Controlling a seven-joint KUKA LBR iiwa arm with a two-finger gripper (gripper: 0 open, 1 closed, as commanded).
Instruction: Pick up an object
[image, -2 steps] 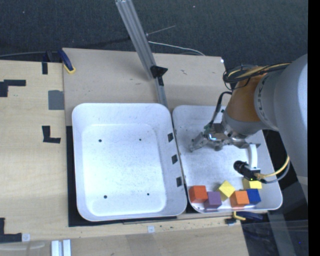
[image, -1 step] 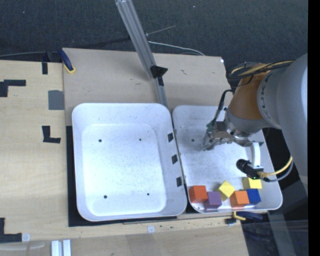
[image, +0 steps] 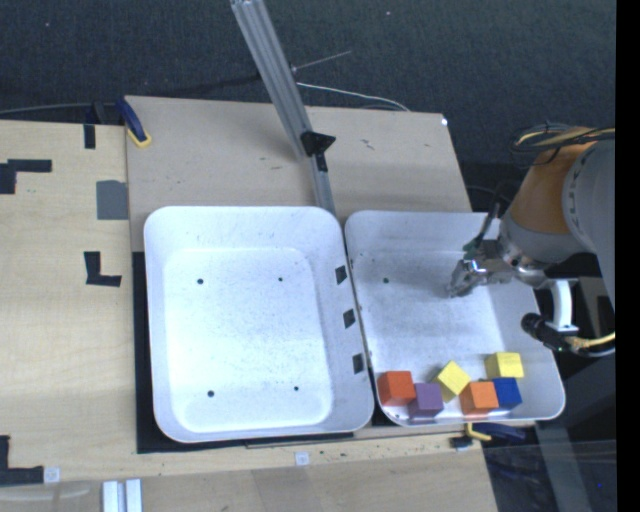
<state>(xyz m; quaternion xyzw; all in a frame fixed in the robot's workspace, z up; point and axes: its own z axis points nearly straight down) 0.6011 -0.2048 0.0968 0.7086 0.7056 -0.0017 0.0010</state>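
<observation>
Several small blocks lie along the front edge of the right bin (image: 400, 250): an orange block (image: 397, 386), a purple block (image: 428, 398), a yellow block (image: 453, 377), a second orange block (image: 479, 396), a blue block (image: 507, 392) and another yellow block (image: 506, 364). My gripper (image: 463, 281) hangs over the middle right of that bin, well behind the blocks. I see nothing between its fingers.
The left bin (image: 160, 240) sits beside the right one, with black clips along their shared wall. A slanted metal pole (image: 280, 80) rises from behind the bins. The arm's orange band (image: 545, 195) and cables crowd the right side.
</observation>
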